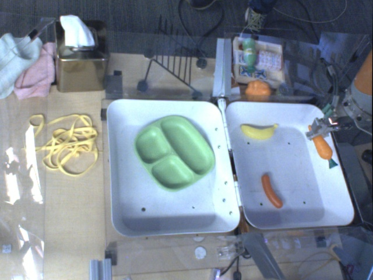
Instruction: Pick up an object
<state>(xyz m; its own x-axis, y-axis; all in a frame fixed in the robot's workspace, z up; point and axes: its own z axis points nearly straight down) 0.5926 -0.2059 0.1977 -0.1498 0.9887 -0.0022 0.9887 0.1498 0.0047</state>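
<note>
Nearest the camera, a red sausage (271,191) lies on the floor of the right bin (291,214), tilted, toward the bin's near side and well apart from everything else in it. Farther in, a yellow banana (259,131) rests close to the far wall of the same bin. At the bin's right rim an orange carrot (323,147) with a green tip hangs just over the edge, its upper end right at the jaws of the gripper (320,128); whether the jaws are actually closed on the carrot cannot be told at this size. The grey arm (356,107) reaches in from the right. In the left bin (122,209) sits a green divided plate (173,151), taking up much of its middle. Beyond the right bin's far wall, an orange fruit (258,90) sits on the table (70,214) beside a printed card. Well to the left, a yellow cord (65,142) lies in loops, with a tissue box (80,60) and bundled cloths (26,66) behind it.
</note>
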